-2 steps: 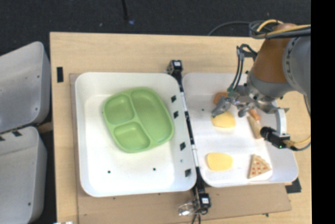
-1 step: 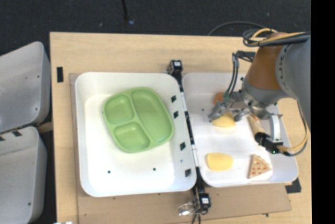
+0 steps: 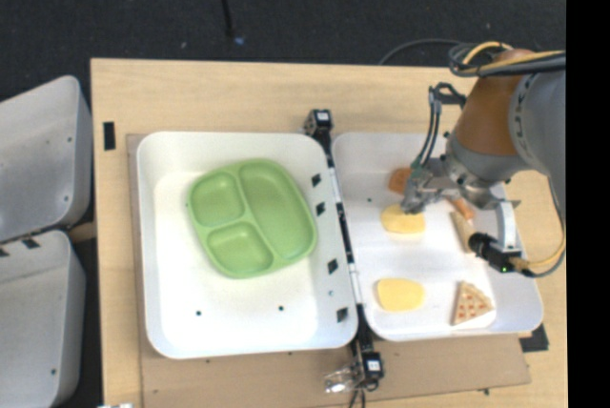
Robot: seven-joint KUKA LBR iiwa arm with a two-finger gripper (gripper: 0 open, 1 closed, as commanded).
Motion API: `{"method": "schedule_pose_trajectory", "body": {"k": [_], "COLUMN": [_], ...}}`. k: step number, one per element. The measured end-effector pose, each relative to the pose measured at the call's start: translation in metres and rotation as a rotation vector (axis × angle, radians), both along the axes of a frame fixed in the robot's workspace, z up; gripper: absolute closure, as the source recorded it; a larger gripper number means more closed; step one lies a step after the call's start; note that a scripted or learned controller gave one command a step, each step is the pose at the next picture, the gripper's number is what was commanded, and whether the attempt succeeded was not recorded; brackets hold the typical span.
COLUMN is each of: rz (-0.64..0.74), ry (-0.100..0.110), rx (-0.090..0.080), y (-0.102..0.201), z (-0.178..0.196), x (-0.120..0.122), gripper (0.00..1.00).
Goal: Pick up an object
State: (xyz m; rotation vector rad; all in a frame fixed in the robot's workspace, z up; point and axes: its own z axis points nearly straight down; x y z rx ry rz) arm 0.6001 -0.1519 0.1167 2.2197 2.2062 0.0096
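My gripper (image 3: 416,197) hangs low in the right bin (image 3: 434,254), right over the top edge of a pale yellow food piece (image 3: 403,223). An orange piece (image 3: 398,178) lies just behind the gripper, partly hidden by it. A thin orange stick (image 3: 463,217) lies to the gripper's right. Nearer the front of the bin rest a second yellow piece (image 3: 399,294) and a pizza slice toy (image 3: 471,303). Nothing is visibly held.
The left bin (image 3: 172,311) holds a green divided plate (image 3: 252,217). The arm's grey body and orange band (image 3: 496,115) lean over the right bin's back right part. A raised divider (image 3: 335,225) runs between the bins.
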Motion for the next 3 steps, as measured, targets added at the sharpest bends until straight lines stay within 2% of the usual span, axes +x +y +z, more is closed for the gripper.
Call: {"method": "schedule_pose_trajectory", "body": {"k": [1, 2, 3], "rz": [0.009, 0.009, 0.011], "ry": [0.008, 0.006, 0.007], "rx": [0.003, 0.002, 0.002], "y": [0.003, 0.001, -0.005], "z": [0.046, 0.111, 0.156], "x": [0.007, 0.008, 0.009], "gripper": [1.00, 1.00, 1.00]}}
